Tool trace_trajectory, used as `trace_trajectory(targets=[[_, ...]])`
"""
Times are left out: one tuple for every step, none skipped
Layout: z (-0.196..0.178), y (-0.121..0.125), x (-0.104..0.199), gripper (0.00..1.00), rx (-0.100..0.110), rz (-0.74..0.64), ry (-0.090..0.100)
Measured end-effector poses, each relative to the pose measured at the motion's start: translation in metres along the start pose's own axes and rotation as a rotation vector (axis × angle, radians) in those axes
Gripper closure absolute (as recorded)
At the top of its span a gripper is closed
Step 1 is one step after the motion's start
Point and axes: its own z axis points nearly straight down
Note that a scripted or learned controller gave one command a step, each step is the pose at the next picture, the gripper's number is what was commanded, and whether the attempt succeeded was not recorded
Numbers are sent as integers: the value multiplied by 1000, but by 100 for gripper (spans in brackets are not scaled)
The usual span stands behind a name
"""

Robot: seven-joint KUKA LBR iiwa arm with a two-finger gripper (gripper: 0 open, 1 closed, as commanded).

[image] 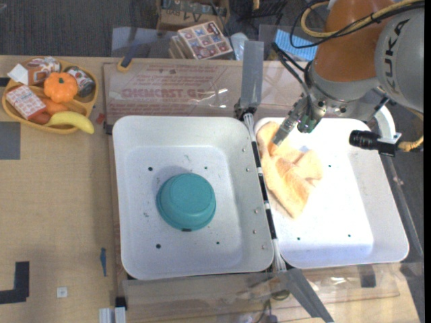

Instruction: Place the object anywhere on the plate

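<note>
While slumped in the right bin [377,247], lies crumpled against its left wall: yellow cloth [291,173], just below and touching the pincer [288,130]. Cannot tell how far the pincer stands open, nor whether any cloth sits inside it. Well off to the pincer's lower left, turned upside down in the left bin [135,140]: teal plate [186,201]. Far left on the bench [54,214], a fruit basket [50,103].
</note>
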Motion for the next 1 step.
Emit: trace_trajectory(targets=[[-12, 40, 36, 100, -4, -396, -4]])
